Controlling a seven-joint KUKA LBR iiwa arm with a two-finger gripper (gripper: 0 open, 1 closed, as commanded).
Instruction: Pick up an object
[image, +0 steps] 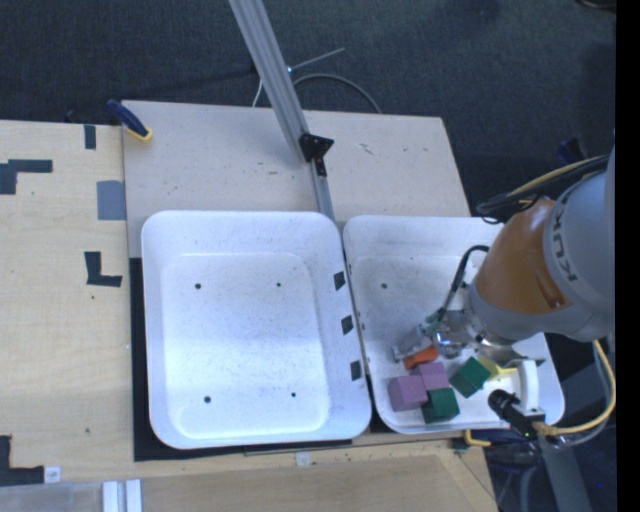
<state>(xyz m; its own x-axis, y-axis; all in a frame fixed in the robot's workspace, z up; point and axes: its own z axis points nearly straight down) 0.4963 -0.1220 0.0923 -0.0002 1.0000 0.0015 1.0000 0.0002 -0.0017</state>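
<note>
Camera view is showing the tool (447, 335) hanging low in the right bin (400, 245), and I cannot tell its state. Blocks are lying just below it: an orange piece (421, 354), purple blocks (415, 385) and green blocks (455, 390).

left bin (240, 330): white plastic, smooth, faintly speckled
right bin (400, 250): the same white plastic
bench (60, 300): pale wood-look board, matt
arm (560, 270): grey casing with orange band, smooth, slight sheen
pole (275, 75): bare metal, satin
blocks (430, 390): matt purple and green, foam-like
floor (150, 50): dark, carpet-like, rough
</note>
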